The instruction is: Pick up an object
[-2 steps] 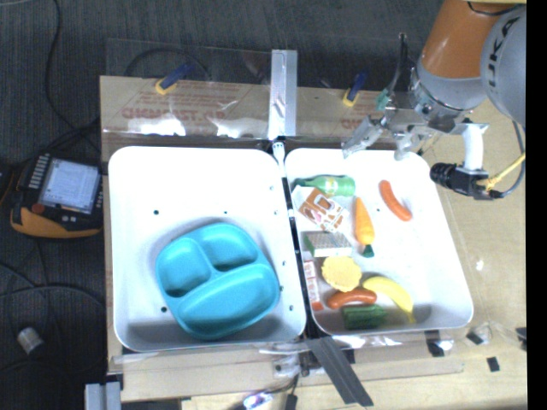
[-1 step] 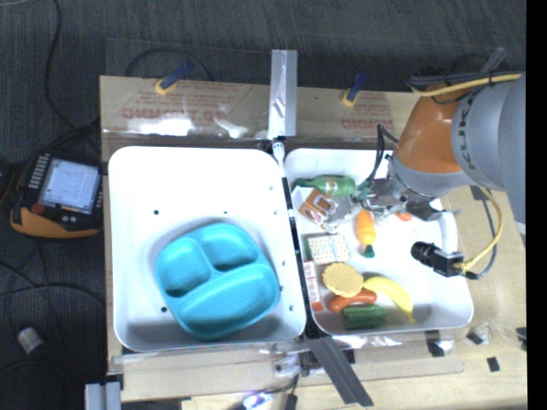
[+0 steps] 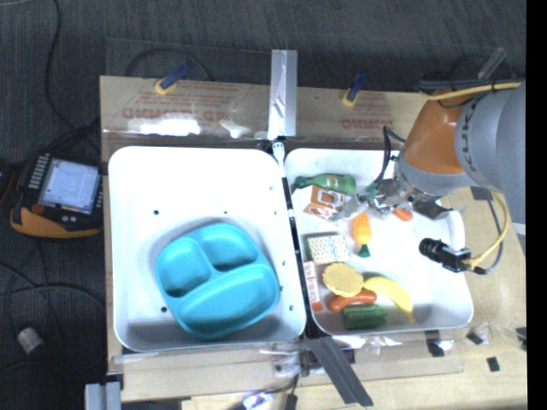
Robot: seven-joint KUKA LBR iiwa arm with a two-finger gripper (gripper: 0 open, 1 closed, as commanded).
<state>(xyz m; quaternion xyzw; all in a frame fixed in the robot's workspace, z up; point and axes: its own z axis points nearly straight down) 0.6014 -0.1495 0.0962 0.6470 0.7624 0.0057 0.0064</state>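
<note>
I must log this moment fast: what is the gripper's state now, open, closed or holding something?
Gripper: cannot be told; it is low in the right bin, near the toy carrot.

A dark grey carpeted floor (image 3: 77,24) surrounded the bench. The bench top (image 3: 214,105) was pale wood or board, its far part covered by clear plastic sheet held with two blue and yellow clamps (image 3: 173,77). On the floor to the left lay an orange-edged handheld unit (image 3: 60,193), possibly a control pendant, with thin cables (image 3: 43,7) trailing far left.
</note>
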